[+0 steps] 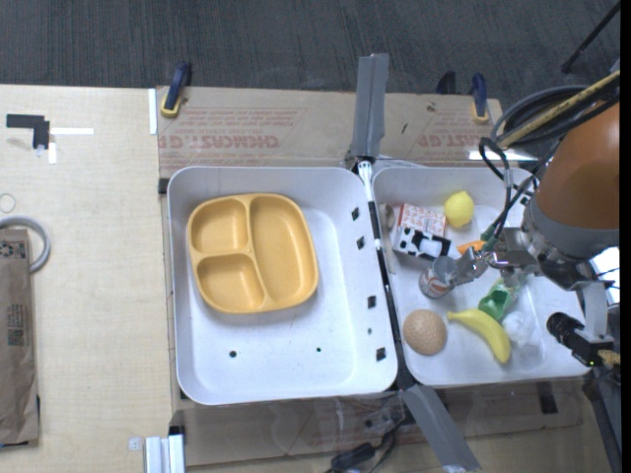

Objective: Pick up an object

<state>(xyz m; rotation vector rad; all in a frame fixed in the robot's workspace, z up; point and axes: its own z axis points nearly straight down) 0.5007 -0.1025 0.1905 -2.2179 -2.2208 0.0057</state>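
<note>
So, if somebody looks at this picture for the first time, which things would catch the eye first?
Probably the yellow divided plate, lying alone in the left bin. Next, the right bin, crowded with small things: a lemon, a banana, a brown egg-shaped object and a black-and-white patterned box. The arm's orange band stands out at the right, with the end effector low among those things.

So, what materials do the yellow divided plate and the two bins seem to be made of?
The divided plate looks like moulded plastic with a matte finish: one even yellow, soft rounded ridges, no glare. The left bin and right bin look like thin white plastic, smooth and slightly glossy, though painted metal is possible.
</note>
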